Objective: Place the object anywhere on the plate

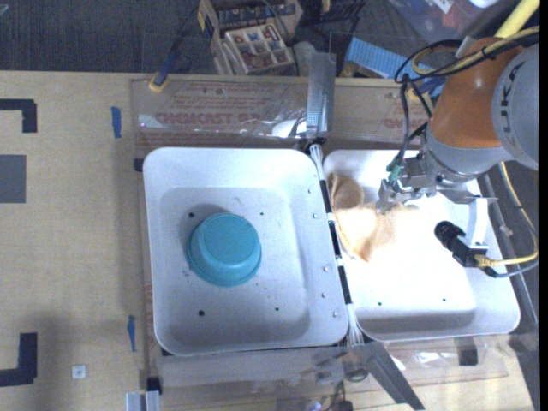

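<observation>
A blue round plate (224, 247) sits left of centre in the left bin (291, 178). A soft tan object (360, 227) lies against the left wall of the right bin (428, 302), with a rounder tan lump (346, 192) just behind it. My gripper (396, 192) hangs low over the right bin's back half, at the tan object's upper right edge. Whether it touches the object is unclear. The grey arm with its orange band (467, 114) reaches in from the upper right.
A black connector with a yellow cable (455, 239) hangs over the right side of the right bin. The ridge between the bins (336, 255) lies between the tan object and the plate. Boxes and clutter stand behind the bench.
</observation>
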Controlling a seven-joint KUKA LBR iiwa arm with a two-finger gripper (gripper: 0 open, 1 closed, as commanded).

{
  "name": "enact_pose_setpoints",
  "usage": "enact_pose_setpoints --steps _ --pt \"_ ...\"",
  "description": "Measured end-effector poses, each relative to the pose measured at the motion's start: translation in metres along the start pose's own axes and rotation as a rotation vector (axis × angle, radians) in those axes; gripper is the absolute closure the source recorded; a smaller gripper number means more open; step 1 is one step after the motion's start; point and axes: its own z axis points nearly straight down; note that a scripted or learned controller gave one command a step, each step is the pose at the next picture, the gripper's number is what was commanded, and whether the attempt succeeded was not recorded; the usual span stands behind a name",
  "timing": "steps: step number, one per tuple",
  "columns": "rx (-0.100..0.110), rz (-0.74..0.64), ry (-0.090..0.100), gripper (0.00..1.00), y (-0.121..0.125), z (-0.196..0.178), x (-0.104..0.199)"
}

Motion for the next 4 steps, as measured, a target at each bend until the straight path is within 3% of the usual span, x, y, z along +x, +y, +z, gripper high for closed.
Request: enact_pose_setpoints --steps 1,2,4 --pt "-0.001 0.003 -0.001 1.00 0.001 -0.040 -0.001" --pt "0.001 -0.394 0.001 1.00 0.005 -0.037 0.044" --pt "-0.001 -1.184 0.001 1.00 -0.014 -0.032 0.137"
